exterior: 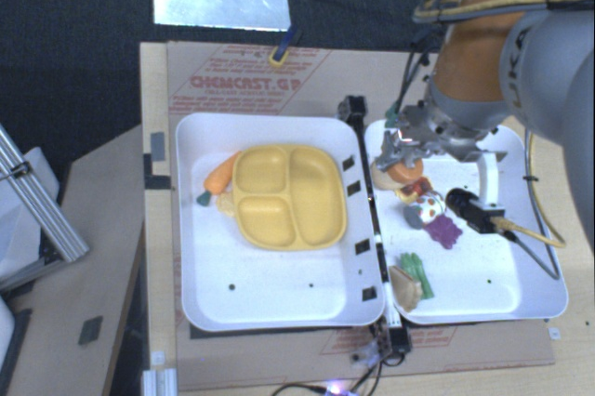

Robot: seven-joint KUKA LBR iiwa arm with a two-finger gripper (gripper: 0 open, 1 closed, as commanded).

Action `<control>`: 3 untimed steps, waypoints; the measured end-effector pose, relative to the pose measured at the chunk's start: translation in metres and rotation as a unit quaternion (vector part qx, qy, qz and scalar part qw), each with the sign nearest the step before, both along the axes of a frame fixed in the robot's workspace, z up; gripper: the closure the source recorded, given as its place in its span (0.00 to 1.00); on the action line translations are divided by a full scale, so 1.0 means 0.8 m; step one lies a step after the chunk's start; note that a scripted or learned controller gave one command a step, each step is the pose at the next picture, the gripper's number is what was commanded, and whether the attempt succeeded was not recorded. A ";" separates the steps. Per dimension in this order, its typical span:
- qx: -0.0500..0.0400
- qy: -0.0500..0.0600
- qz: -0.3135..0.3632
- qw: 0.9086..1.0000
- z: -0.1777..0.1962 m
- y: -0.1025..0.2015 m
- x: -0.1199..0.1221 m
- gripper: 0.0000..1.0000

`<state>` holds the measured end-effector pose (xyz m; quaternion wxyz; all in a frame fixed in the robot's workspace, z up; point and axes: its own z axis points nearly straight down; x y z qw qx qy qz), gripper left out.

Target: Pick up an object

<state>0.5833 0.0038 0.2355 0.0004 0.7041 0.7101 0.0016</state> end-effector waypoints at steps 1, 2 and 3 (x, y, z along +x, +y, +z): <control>0.000 0.000 0.000 1.000 -0.024 0.053 0.049 1.00; -0.001 0.000 -0.004 1.000 -0.018 0.039 0.051 1.00; -0.001 0.001 -0.002 1.000 -0.016 0.056 0.038 1.00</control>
